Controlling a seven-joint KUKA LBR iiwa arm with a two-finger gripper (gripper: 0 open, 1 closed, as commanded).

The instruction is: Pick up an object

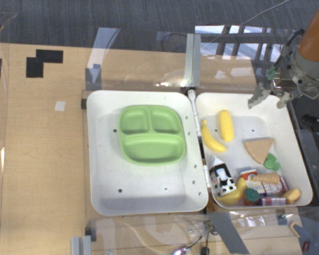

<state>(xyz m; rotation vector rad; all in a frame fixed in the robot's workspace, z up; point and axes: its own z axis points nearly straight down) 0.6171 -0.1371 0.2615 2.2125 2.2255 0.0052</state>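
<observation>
right bin, one banana, one corn cob, gripper spread above

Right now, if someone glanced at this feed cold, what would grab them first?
Probably the green divided plate, alone in the left bin. Next, the bright clutter in the right bin: a corn cob beside a banana. The end effector hangs over that bin's far edge, fingers spread.
</observation>
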